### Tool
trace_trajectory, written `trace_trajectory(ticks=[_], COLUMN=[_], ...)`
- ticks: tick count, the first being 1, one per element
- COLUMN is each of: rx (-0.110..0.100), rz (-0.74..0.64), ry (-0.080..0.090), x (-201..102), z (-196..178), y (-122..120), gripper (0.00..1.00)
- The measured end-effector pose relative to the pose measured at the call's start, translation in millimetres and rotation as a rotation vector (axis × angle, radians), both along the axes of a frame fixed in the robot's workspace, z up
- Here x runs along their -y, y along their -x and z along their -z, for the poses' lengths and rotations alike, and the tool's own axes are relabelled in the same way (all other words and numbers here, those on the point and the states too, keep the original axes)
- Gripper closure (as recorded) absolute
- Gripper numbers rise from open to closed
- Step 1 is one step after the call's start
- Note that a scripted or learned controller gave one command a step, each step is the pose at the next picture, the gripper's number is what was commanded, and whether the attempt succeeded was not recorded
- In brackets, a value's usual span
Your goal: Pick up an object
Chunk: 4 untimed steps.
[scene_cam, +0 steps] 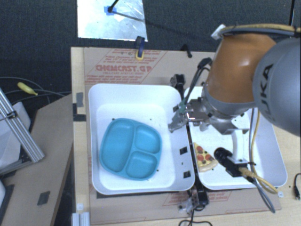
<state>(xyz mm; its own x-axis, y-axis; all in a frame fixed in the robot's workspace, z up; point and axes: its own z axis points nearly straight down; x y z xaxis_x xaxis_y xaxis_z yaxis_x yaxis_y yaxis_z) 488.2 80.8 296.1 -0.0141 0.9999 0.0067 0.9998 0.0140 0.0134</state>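
Observation:
A blue divided plate (131,147) lies flat in the left bin (136,92), toward its near left. A toy pizza slice (205,157) lies in the right bin (273,173) close to the divider between the two bins. My gripper (178,120) hangs below the orange and grey wrist, over the divider at the right wall of the left bin. It is above and to the right of the plate and up-left of the pizza slice. Nothing shows held in it. The arm hides much of the right bin.
The bins rest on a cardboard sheet (127,65) on the bench. A shiny metal sheet (110,13) lies on the dark floor behind. An aluminium frame (16,131) stands at the far left. Small black clips (184,150) sit along the divider.

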Motion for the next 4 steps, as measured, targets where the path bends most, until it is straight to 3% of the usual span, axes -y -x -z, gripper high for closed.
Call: trace_trajectory(ticks=[1,2,3,4], rx=[-0.001,-0.009,-0.016,0.006], rz=[0.014,0.018,0.029,0.008], ry=[0.002,0.014,0.028,0.002], x=[-58.9,-72.2,-62.5,-92.0], z=[195.3,207.8,201.7,-1.8], y=[-7.9,-0.6,1.0,-72.5], gripper=[0.00,0.00,1.00,1.00])
